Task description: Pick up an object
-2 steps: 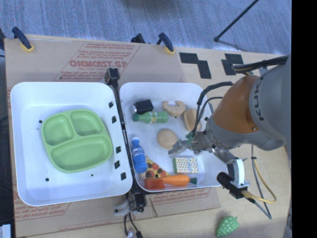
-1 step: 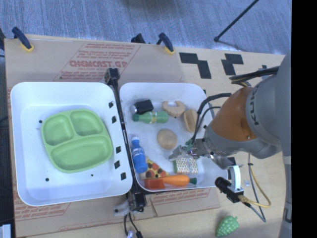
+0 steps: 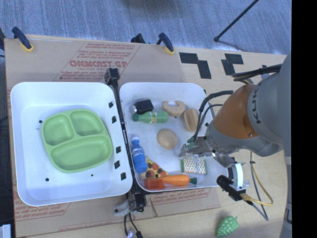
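My gripper (image 3: 191,151) hangs low over the right side of the right bin (image 3: 163,89), just above a pale checkered block (image 3: 193,165) and to the right of a tan egg-shaped piece (image 3: 167,138). The grey arm with its orange band (image 3: 237,118) reaches in from the right and covers the bin's right rim. Other pieces in this bin: a green bottle (image 3: 152,117), a black item (image 3: 143,105), a tan pastry (image 3: 174,108), a bread slice (image 3: 190,119), a blue bottle (image 3: 138,155) and an orange carrot (image 3: 177,180).
The left bin (image 3: 22,133) holds a green divided plate (image 3: 77,139). A black divider with clips (image 3: 117,128) runs between the bins. A green grape bunch (image 3: 227,226) lies on the bench outside, at the front right. Cables trail by the arm.
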Robot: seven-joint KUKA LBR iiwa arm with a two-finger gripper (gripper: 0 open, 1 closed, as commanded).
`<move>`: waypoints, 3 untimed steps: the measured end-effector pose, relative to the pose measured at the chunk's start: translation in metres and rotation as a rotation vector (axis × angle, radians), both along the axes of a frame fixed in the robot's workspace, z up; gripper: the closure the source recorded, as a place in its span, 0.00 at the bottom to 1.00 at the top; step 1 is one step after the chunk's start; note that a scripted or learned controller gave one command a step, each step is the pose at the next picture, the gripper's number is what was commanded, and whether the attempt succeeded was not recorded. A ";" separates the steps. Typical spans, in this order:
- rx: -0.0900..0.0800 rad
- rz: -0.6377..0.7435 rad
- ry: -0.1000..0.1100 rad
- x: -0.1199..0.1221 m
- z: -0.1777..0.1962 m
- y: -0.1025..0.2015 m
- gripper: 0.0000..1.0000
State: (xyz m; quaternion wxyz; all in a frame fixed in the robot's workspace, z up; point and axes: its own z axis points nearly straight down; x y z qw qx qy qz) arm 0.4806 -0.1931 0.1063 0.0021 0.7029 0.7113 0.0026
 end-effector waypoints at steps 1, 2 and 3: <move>0.001 -0.006 0.009 -0.004 0.057 0.038 1.00; 0.001 -0.006 0.010 -0.004 0.057 0.038 0.00; 0.001 -0.004 0.002 -0.002 -0.011 -0.018 0.00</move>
